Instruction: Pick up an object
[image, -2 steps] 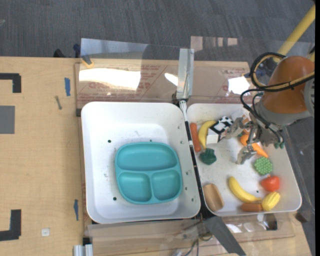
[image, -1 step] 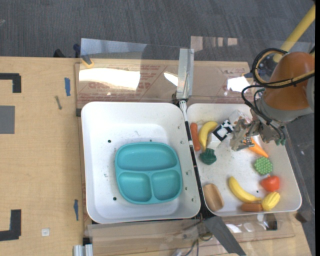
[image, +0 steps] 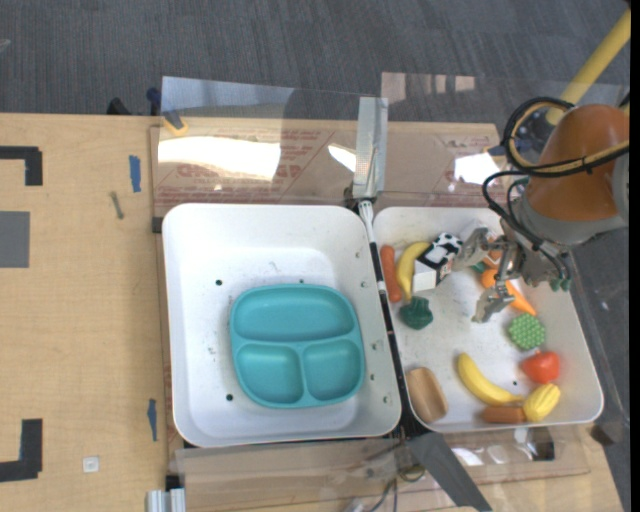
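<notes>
Nearest the camera, the tan tabletop (image: 70, 330) carries two white bins. The left bin (image: 190, 250) holds a teal divided plate (image: 296, 343), with bare white floor around it. In my right bin (image: 585, 390), along the near wall, lie a bread roll (image: 427, 393), a banana (image: 483, 380), a sausage (image: 502, 413), a lemon (image: 543, 401) and a tomato (image: 541, 366). Mid-floor stays open beside green broccoli (image: 416, 315). Farther back my pincer (image: 497, 283) hangs over an orange carrot (image: 517, 295); whether it is wide or narrow I cannot tell. Grey carpet (image: 300, 40) lies beyond.
</notes>
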